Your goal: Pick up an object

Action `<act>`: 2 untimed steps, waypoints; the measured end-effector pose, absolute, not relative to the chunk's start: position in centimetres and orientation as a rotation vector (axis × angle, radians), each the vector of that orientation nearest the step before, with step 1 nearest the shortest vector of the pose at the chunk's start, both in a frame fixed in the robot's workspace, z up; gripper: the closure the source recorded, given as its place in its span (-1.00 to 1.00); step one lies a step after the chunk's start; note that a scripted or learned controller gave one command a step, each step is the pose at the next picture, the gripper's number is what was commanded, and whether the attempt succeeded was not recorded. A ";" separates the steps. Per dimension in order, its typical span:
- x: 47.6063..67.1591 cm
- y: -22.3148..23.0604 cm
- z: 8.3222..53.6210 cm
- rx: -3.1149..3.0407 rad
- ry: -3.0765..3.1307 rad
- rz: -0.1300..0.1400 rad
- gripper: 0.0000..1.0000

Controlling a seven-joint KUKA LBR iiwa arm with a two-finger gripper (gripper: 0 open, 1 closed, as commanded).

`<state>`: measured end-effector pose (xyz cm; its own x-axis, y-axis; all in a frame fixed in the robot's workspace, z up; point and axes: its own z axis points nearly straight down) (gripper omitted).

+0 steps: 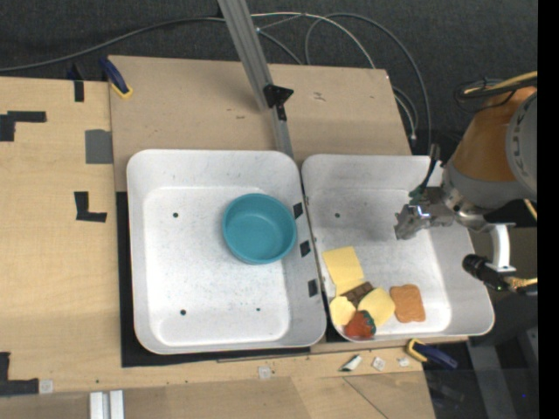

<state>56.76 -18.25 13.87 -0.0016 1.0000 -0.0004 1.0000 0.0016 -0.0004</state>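
Note:
A blue bowl (258, 227) rests in the left bin (157, 260). In the right bin (349, 186), near its front, lie a pale yellow block (343, 267), a smaller yellow piece (377, 304), a dark brown piece (359, 292), a red and green item (359, 325) and an orange-brown biscuit-like piece (407, 303). My gripper (408, 223) hangs over the right side of the right bin, behind and to the right of that cluster. Nothing shows between its fingers.
A grey metal pole (253, 59) slants down from the top to the gap between the bins. Cables (349, 33) loop behind the bench. The arm's orange band (485, 147) is at the right edge. Small clips (432, 353) lie in front of the right bin.

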 end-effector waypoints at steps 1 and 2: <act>57.2 -18.5 20.1 -2.223 -2.226 -0.003 1.00; 57.4 -18.5 25.4 -2.223 -2.227 -0.003 1.00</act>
